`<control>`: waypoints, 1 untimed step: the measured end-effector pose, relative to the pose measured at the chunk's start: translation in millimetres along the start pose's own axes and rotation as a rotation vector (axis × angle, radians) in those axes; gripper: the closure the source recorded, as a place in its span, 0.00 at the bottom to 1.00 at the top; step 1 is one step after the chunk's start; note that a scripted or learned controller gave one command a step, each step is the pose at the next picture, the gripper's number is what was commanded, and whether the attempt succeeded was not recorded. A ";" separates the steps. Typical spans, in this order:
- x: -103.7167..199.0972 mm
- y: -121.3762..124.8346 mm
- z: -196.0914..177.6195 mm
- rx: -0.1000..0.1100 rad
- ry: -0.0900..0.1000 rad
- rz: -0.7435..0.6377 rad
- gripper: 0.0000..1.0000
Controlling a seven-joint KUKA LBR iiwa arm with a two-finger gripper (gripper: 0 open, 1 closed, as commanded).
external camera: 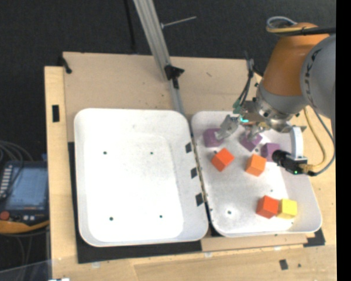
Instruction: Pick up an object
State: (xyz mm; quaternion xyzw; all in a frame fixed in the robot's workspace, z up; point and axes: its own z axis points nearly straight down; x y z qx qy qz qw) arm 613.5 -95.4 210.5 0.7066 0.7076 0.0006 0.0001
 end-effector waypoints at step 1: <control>-3.8 4.4 61.2 0.006 -0.003 0.003 0.00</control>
